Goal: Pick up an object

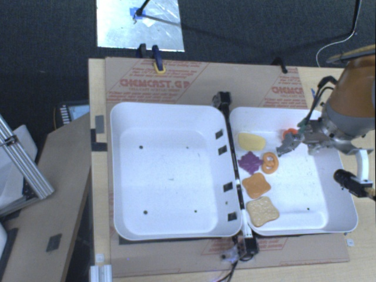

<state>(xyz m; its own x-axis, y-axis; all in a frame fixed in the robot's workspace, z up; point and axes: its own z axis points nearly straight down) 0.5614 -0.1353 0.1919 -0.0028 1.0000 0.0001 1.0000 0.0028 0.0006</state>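
Observation:
The right bin point(335, 216) holds several toy foods along its left side: a pale yellow piece point(251, 141), a purple piece point(249, 162), an orange pretzel point(269, 163), an orange-brown slice point(257, 185) and a tan cracker point(262, 211). A small red-orange piece point(289, 133) lies near the bin's back middle. My gripper point(289, 143) hangs low over the right bin, right beside that red-orange piece and a little to the right of the pretzel. From this angle I cannot make out whether it touches the piece.
The left bin point(120, 157) sits beside the right one, with a black-clipped divider point(230, 157) where their rims meet. The arm's grey wrist and orange band point(352, 93) lean over the right bin's back right corner. A black knob point(346, 181) juts over its right rim.

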